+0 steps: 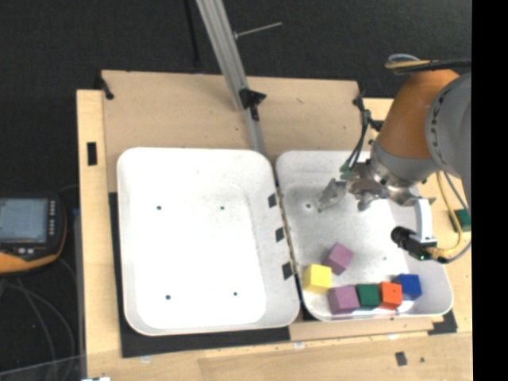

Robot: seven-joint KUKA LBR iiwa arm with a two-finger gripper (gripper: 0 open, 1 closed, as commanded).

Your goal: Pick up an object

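Note:
My gripper (346,197) hangs over the upper middle of the right bin (305,173), its two fingers spread apart with nothing between them. Below it lie several small blocks: a light purple one (340,256) in the bin's middle, a yellow one (320,277) to its lower left, and a row along the front wall of purple (344,298), green (368,295), orange (391,294) and blue (409,285). The gripper is well above and apart from all of them.
The left bin (198,236) sits beside the right one, their walls touching at the middle. A slanted metal pole (226,54) rises behind the bins. A small screen device (28,225) lies off the bench at the left.

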